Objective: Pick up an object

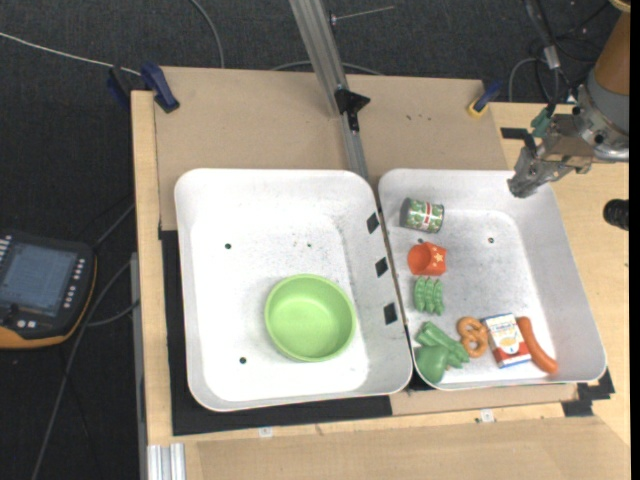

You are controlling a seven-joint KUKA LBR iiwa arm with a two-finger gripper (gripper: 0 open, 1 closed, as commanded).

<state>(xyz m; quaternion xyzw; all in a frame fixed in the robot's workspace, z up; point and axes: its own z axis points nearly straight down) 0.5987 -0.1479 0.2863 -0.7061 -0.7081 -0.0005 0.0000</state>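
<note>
We see the gripper hanging over the far right corner of the right bin, nothing between its fingers, though we cannot tell how wide they stand. Taking the red toy in that bin as our landmark, a green-labelled can lies just beyond it, a green ridged piece just nearer, and further toward the near rim sit a green leafy toy, a pretzel, a small carton and an orange sausage. Well left of it, a green bowl rests in the left bin on the desk.
</note>
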